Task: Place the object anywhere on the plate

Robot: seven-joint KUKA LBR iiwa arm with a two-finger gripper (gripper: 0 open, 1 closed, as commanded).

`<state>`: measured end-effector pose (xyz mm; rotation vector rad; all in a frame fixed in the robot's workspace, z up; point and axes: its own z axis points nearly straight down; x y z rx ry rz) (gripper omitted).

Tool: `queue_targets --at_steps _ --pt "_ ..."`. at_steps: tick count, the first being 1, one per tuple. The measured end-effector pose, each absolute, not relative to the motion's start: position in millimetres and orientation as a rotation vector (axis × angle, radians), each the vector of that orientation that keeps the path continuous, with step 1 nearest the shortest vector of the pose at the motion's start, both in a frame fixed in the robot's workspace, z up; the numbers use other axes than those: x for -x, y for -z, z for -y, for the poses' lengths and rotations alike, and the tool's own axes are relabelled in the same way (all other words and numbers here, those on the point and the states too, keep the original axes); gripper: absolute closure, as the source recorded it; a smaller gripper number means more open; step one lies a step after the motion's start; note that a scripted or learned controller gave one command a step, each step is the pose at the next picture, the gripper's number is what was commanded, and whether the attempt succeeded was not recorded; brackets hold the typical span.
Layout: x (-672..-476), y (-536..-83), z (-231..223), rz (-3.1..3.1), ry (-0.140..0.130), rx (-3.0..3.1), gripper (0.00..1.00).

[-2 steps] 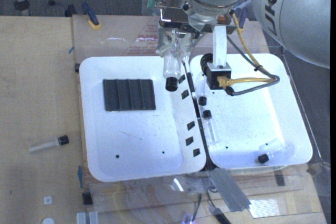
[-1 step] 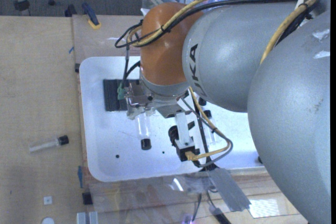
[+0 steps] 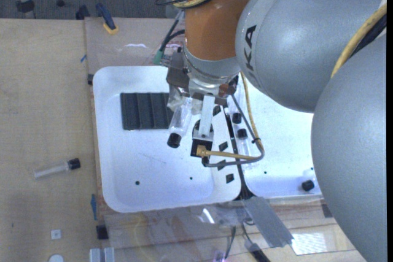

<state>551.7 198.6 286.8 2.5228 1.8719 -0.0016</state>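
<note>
A black ribbed plate (image 3: 143,111) lies flat in the upper part of the left white bin (image 3: 123,193). A clear tube with a black cap (image 3: 175,129) sits tilted right at the plate's right edge, cap end pointing toward the front. My gripper (image 3: 191,108) hangs directly over the tube's upper end, and the orange-banded wrist hides what is under it. Whether the tube is gripped or rests on the bin floor cannot be made out.
A second clear tube with a black cap (image 3: 56,169) lies on the bench left of the bins. A small black piece (image 3: 307,185) sits in the right bin (image 3: 282,187). Small black specks (image 3: 137,182) dot the left bin's floor. The arm covers most of the right bin.
</note>
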Motion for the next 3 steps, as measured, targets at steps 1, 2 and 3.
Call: queue_targets --at_steps 1,2,3 --pt "-477.9 -250.0 -225.2 -1.638 0.01 -2.683 1.0" --pt "-478.1 -250.2 -225.2 -1.637 0.009 -2.683 0.0" --pt "-478.0 -127.1 -223.9 -1.298 0.008 -2.862 0.0"
